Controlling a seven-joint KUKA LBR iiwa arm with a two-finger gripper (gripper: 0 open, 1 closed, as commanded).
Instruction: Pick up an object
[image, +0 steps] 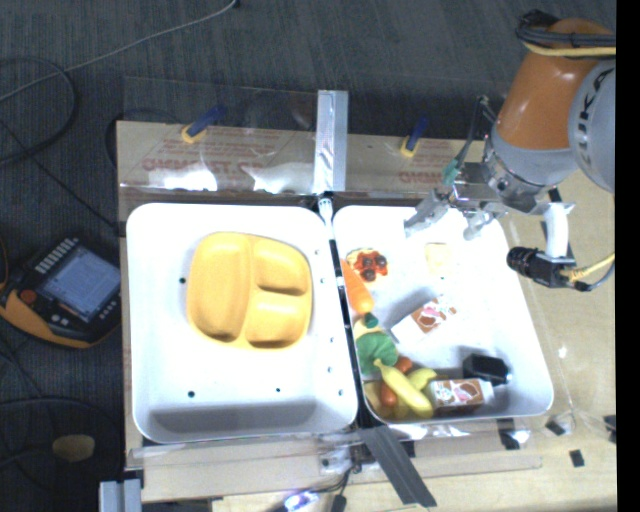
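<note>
The gripper (447, 210) hangs with fingers spread and nothing between them over the upper part of the right bin (520, 330), at the frame's upper right. Just below it lies a pale yellow block (437, 256). Farther down sit a small white carton (424, 319), a carrot (358, 292), a black object (485, 367), a banana (405, 389) and a brown carton (460, 393). In the left bin (160, 400), a yellow divided tray (248, 289) lies at centre left
</note>
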